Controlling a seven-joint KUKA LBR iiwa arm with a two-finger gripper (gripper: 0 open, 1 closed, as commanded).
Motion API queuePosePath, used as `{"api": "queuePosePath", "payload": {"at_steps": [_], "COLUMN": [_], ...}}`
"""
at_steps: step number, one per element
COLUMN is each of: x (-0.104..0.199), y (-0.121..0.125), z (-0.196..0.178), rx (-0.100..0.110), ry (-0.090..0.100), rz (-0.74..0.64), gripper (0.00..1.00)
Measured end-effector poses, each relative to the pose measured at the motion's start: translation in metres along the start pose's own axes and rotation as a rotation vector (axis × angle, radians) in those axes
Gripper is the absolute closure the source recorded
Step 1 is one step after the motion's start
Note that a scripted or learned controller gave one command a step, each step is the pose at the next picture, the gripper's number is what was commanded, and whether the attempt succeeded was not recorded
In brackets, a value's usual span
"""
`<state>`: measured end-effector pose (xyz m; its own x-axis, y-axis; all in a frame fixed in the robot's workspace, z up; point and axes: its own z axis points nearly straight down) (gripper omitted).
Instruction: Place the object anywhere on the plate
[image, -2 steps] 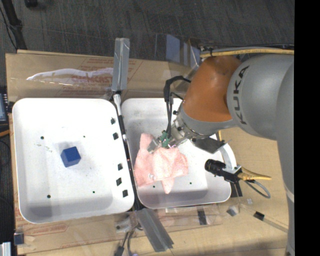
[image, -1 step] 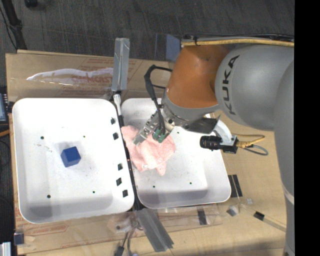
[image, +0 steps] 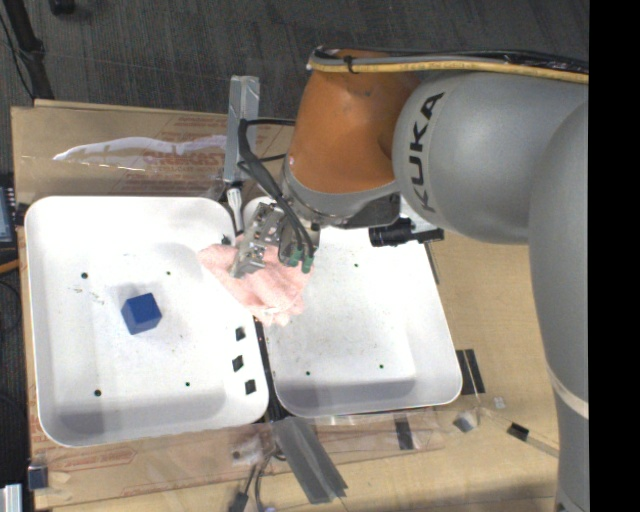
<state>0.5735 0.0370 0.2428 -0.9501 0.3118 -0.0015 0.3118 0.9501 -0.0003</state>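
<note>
A small blue cube (image: 142, 312) lies on the floor of the left bin (image: 60, 230), left of centre. A pale pink plate (image: 268, 288) sits across the ridge where the two bins meet, partly hidden by the gripper. My gripper (image: 273, 258) hangs over the plate's upper part, well to the right of the cube. One silvery finger (image: 247, 258) and one dark finger with a green tip (image: 303, 260) stand apart, so the gripper is open. Nothing shows between the fingers.
The right bin (image: 400, 340) lies under the arm's orange band (image: 340, 120) and grey wrist. A grey post (image: 240, 130) stands behind the bins. Black tabs (image: 240, 350) mark the left bin's right rim. Brown cardboard surrounds both bins.
</note>
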Motion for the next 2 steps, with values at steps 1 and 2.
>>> {"api": "queuePosePath", "payload": {"at_steps": [1, 2], "x": [-0.0212, -0.0214], "y": [0.0461, 0.0459], "z": [0.0059, 0.0055], "rx": [0.0, 0.0], "ry": [0.0, 0.0], "rz": [-0.324, -0.324], "gripper": [1.0, 0.0]}}
